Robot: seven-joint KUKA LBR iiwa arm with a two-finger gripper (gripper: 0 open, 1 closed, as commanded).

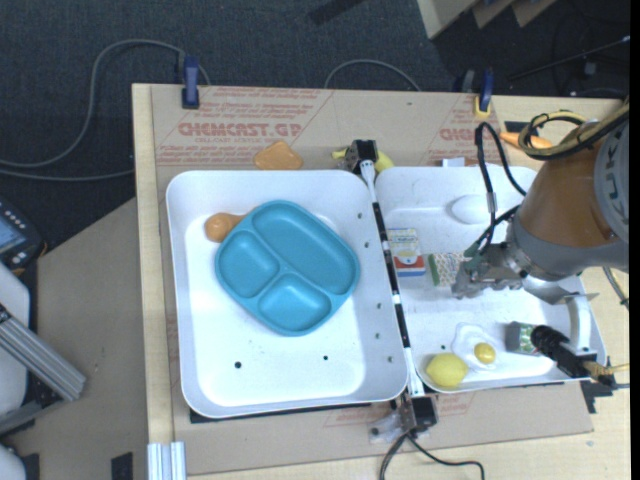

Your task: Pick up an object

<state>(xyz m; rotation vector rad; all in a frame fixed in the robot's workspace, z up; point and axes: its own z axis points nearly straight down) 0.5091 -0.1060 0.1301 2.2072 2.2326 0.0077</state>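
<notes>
- Two white bins sit side by side on the worktop (155, 268). The left bin (300, 373) holds a blue tray (288, 265) with an orange lump (217, 226) tucked against its upper left edge, well apart from the arm.
- The right bin (430, 313) carries the small things, so a pick there looks likeliest. A carton (403, 248) lies near the shared wall, with a green-and-white packet (445, 267) just beside it. A white oval (467, 208) sits toward the far wall, and an egg (476, 349) touches a lemon (447, 370) at the near wall.
- The arm (565, 218) reaches in from the right and bends down over the middle of that bin. That puts the pincer (470, 278) low and just beside the packet's right edge.
- Whether the pincer is released or clenched I cannot tell. Its end is a grey blur against the white floor, and nothing shows plainly gripped.
- The packet lies flat on the bin floor, between carton and pincer. I judge it the target, since it is the nearest thing.
- It looks thin and flat, so a grasp may slip off it or push it toward the carton. Coming down from straight above would suit it best.
- The task seems to be at the reach or grasp stage, with no lift yet.
</notes>
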